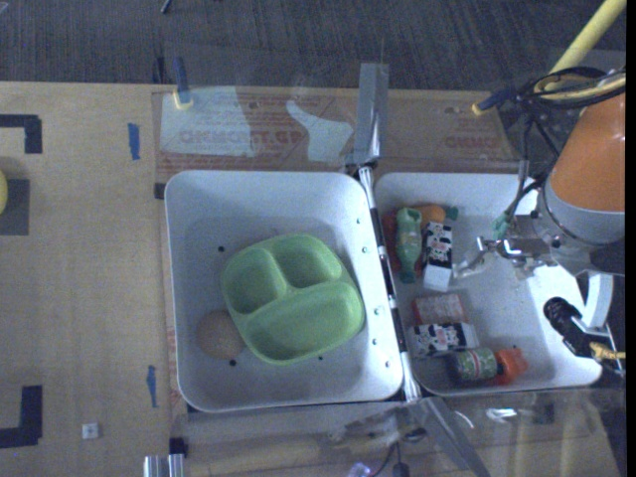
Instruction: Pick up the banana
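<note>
A pale wooden tabletop (79,296) marked with blue tape carries two shallow white plastic bins, with dark carpet beyond it at the top of the frame. The left bin (189,207) holds a green divided plastic plate (291,298) and a tan round disc (219,334) tucked against the plate's lower left. The right bin (517,336) holds small cartons, a green bottle and a can along its left side.

The only banana-coloured thing is a yellow sliver (3,193) at the far left edge of the frame. It lies on the tabletop, well apart from both bins and cut off by the frame. Whether it is the banana cannot be told, nor which way its long axis runs or where its ends point.

A banana would likely be light, soft under pressure and easily bruised, with smooth curved skin. A gentle hold across the middle, square to its length, seems best.

The grey arm's tool (484,254) hangs over the right bin's upper middle. Whether it is open or closed cannot be told, and nothing is seen in it.
</note>
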Tool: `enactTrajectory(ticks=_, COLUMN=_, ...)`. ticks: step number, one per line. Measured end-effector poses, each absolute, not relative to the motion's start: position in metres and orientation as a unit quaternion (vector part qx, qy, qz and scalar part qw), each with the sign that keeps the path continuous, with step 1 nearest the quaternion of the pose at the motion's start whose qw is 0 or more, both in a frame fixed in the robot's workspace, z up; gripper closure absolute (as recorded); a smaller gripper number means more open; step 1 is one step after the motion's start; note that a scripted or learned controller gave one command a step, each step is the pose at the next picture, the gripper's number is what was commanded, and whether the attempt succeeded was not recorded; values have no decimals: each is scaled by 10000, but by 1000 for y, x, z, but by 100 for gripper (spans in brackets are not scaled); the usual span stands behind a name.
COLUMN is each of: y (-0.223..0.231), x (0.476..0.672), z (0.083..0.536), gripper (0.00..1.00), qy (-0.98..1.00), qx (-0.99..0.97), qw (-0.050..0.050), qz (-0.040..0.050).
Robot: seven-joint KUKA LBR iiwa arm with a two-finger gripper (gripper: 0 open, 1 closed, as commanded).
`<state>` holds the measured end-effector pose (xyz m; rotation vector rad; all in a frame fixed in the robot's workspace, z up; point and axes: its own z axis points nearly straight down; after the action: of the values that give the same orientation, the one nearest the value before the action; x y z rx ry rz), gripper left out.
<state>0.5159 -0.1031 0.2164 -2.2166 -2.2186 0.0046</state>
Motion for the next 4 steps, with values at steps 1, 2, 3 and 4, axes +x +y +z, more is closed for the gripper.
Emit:
enactTrajectory(ticks=1, y=-61, x=494, z=182, gripper=0, qy=-5967, qx=-8024, qw=35, qz=28)
enactTrajectory(ticks=2, y=-96, x=482, z=90, gripper=0, qy=-4636, qx=-8860, qw=16, qz=-47)
enactTrajectory(ticks=3, y=-91, x=478, z=139, gripper=0, qy=-3667, qx=-9303, qw=14, qz=28)
enactTrajectory(ticks=4, y=-70, x=478, z=182, gripper=0, qy=-1651, qx=-9863, qw=14, qz=43)
